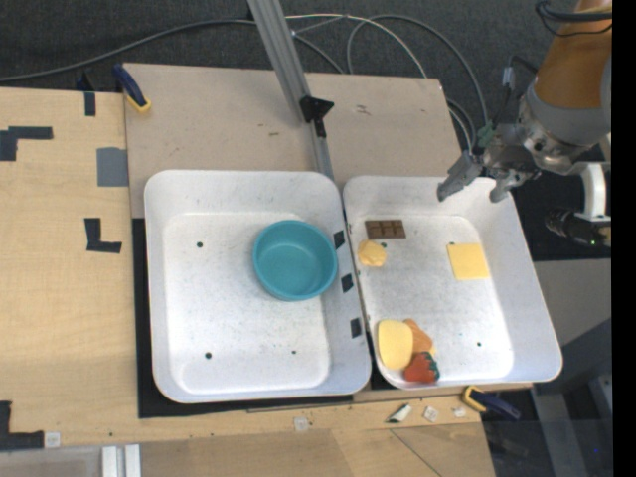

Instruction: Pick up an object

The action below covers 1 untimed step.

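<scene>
The bench (60, 296) was a pale wooden surface with strips of dark tape on its left part, and a brown board (229, 117) lay across its far side under the bins. A grey metal pole (283, 58) slanted down over that board to the gap between the bins, and dark cables (397, 38) looped behind it.

The left bin (189, 366) sat on a black mat and held a teal bowl (293, 258), upright, in its right half near the wall shared with the other bin. The right bin (517, 306) lay just beside it, touching or nearly touching along that edge.

The arm (571, 78) came in from the right, its orange band above a grey wrist. The gripper (475, 185) hung over the far right corner of the right bin, its two fingers spread apart with nothing between them.

Inside the right bin, a flat yellow square (467, 260) lay in the right part, nearest the gripper but well apart from it. At the near left corner a yellow rounded piece (395, 343) touched an orange piece (421, 340) and a red strawberry-like piece (421, 369), the three bunched together. Near the far left wall a brown chocolate-like bar (386, 230) lay flat, with a small yellow lump (372, 254) just in front of it.

A blue and yellow clamp (131, 87) sat at the board's far left corner, and another clamp (484, 401) sat by the right bin's near edge.
</scene>
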### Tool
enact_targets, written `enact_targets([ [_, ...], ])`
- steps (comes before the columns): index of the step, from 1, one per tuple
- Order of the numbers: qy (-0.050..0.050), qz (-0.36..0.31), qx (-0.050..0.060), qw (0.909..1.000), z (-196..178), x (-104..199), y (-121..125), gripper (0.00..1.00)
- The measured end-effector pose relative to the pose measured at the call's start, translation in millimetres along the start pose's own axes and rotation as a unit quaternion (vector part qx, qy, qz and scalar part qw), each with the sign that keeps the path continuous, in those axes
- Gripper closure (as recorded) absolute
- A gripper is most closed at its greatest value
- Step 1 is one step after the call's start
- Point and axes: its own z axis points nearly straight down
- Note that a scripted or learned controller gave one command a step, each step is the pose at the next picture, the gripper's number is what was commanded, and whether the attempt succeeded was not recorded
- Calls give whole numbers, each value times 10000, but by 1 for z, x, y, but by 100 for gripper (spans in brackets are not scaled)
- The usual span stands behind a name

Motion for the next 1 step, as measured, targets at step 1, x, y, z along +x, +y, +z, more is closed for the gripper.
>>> enact_targets([
  [1, -1, -1, 0, 10000, 0, 0, 0, 0],
])
